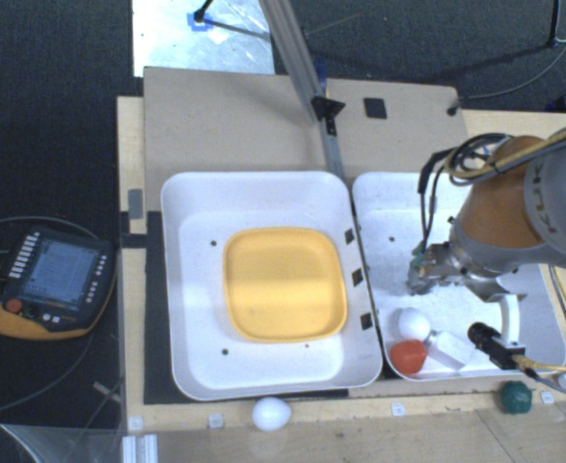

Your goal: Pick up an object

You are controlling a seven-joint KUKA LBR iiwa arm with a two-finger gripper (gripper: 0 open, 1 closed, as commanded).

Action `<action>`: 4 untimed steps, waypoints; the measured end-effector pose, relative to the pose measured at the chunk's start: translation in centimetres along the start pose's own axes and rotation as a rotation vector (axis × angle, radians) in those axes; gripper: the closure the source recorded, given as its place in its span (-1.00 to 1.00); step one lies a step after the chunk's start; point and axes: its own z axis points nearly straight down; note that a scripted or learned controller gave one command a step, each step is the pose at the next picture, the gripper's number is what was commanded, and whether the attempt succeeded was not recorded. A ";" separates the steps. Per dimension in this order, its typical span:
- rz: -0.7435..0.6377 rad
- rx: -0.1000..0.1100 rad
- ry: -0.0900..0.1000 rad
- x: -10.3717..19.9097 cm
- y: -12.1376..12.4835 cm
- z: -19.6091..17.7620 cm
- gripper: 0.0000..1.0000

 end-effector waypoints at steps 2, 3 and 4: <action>-0.001 -0.003 0.000 1.0 0.1 -9.7 1.00; -0.004 0.001 0.001 5.7 -1.2 -9.8 1.00; -0.005 0.000 0.002 10.9 -2.2 -11.2 1.00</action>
